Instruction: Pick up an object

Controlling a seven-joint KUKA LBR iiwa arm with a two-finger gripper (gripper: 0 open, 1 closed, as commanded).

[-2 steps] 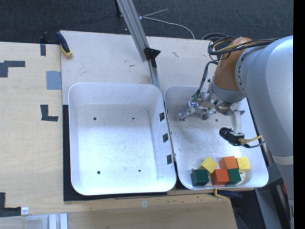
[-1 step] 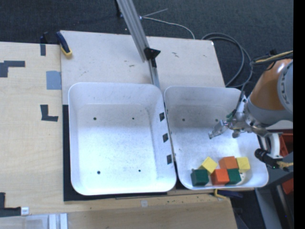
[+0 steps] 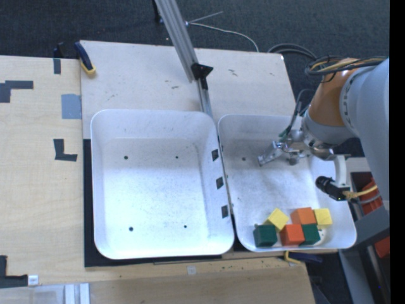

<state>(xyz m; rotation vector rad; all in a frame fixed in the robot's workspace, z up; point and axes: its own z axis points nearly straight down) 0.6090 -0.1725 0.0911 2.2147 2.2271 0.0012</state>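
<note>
I see nothing picked yet: the gripper (image 3: 264,159) hangs over the right bin (image 3: 253,189), its pincer seemingly apart and bare, well apart from the blocks (image 3: 292,227) clustered at the bin's near corner.

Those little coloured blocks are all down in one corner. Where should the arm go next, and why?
Probably toward the near corner of the right white bin, where the small coloured cubes cluster. The gripper hangs over bare floor farther back, with nothing beneath to grab.

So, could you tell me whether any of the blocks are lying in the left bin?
No, the blocks all sit clustered in the right bin's near corner.
</note>
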